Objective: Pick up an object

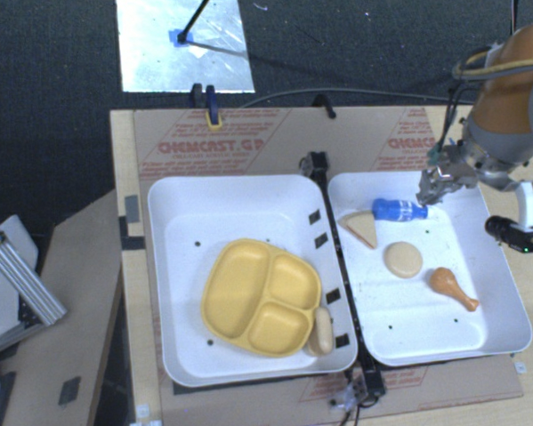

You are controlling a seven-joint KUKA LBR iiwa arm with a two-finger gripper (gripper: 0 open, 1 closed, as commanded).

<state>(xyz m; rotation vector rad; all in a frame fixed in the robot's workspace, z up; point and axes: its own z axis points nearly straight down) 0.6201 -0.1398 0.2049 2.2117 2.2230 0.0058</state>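
Two shallow white bins lie side by side on the surface, and the blue bottle (399,210) serves as the landmark for all positions given below. It lies on its side in the far part of the right bin (499,320), its long axis running across the bin.

My gripper (431,188) hangs just right of the bottle's right end, close above it or touching it; contact cannot be judged from this slanted view. How far my gripper is open cannot be told either, since its tip is small and dark against the bin wall. Nothing is seen held in it. My arm (508,106) rises from the gripper toward the upper right, with its orange band showing there.

Just left of the bottle and slightly nearer the camera lies a tan wedge (361,228), pointed end toward the near side. Nearer the camera than the bottle, a round pale disc (403,259) lies flat. Beyond the disc, to the bottle's near right, lies a toy drumstick (453,287), its thin end pointing away from the bottle.

Well to the bottle's left, in the left bin (175,257), a yellow divided tray (260,297) lies tilted on the floor. A pale oblong piece (322,330) touches the tray's near right corner.
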